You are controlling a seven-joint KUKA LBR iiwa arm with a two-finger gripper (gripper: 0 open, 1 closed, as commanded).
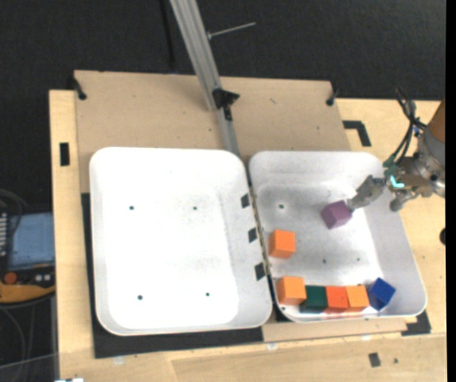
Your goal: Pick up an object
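My gripper (pixel 377 200) hangs over the right side of the right bin (pixel 387 237), open, with its fingers spread and nothing between them. A purple block (pixel 337 214) sits at the tip of the left finger (pixel 363 193), touching or nearly touching it from outside. An orange cube (pixel 282 243) lies alone near the bin's left wall. Along the front wall runs a row of blocks: orange (pixel 292 289), green (pixel 316 298), orange (pixel 337 297), orange (pixel 357 296) and blue (pixel 381 292).
The left bin (pixel 108 213) lies beside the right one, sharing a divider edge (pixel 251 229). A metal strut (pixel 200 54) slants down from the top to the bins' back edge. Cables and a blue box (pixel 29 241) sit off the bench at left.
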